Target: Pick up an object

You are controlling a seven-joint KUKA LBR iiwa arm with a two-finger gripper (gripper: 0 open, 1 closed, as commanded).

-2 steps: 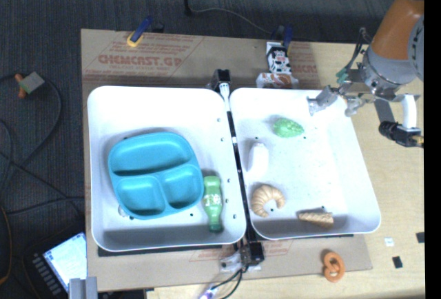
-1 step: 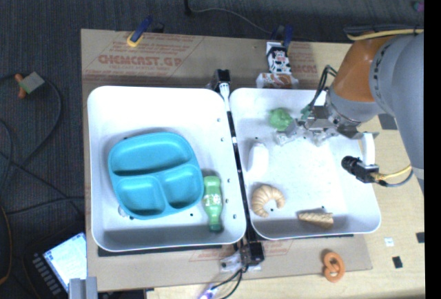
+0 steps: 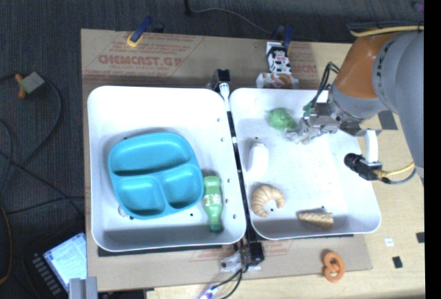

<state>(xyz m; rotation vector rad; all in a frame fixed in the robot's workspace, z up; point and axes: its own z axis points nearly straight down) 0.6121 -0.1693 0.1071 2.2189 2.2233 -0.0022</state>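
Arm: reaches from the right, gripper (image 3: 305, 131) low in right bin (image 3: 358, 211).
Claw: can't tell.
Nearby: green object (image 3: 280, 118) just beside; croissant (image 3: 266, 198) apart.

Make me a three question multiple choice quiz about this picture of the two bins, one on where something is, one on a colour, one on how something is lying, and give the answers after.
1. Where is the blue plastic three-compartment tray?
A. In the left white bin
B. In the right white bin
C. On the cardboard sheet outside the bins

2. What colour is the small round crumpled lump beside the gripper?
A. Red
B. Green
C. Black

3. How does the green plastic bottle rest?
A. Standing upright on the tray
B. Lying on its side on the bin floor
C. Hanging over the bin wall

Answers:
1. A, the tray fills much of the left bin.
2. B, the lump in the right bin's upper part is green.
3. B, the bottle lies lengthwise just right of the tray.
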